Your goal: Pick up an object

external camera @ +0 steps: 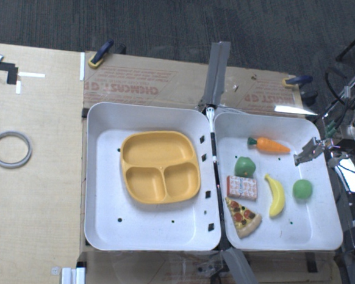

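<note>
Sitting in the left bin is a yellow divided plate. Right of the plate, the other bin holds a pepper, cracker box, pizza slice, carrot, banana and lime. Farthest right of the plate, the gripper hovers above the lime; whether it is open is unclear.

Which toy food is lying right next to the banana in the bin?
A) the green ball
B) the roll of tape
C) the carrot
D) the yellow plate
A: in the right bin, the green ball lies just beside the banana, while the carrot sits farther up, the yellow plate is in the left bin, and the roll of tape is out on the bench.
</note>
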`<state>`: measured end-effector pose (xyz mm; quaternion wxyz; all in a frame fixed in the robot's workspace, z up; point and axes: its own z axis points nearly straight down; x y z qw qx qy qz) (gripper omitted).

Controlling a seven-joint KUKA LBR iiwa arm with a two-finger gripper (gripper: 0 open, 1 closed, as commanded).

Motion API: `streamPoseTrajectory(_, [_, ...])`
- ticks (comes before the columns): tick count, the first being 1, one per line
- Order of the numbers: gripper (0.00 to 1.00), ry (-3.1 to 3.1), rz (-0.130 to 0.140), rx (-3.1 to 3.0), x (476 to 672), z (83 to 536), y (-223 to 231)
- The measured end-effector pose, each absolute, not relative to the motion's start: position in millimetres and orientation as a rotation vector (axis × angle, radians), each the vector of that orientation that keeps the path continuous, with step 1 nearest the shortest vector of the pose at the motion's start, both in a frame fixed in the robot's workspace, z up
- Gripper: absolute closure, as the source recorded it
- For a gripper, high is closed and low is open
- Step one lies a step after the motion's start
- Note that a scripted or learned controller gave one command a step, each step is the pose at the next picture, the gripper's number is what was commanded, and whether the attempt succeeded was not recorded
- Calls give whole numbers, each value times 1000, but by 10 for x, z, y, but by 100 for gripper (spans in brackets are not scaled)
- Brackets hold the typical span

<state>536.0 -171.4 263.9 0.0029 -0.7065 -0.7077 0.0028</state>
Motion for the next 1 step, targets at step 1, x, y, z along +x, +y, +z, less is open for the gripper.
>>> streamPoseTrajectory(1, [0,-2299,5,-2129,5339,1113,-1683])
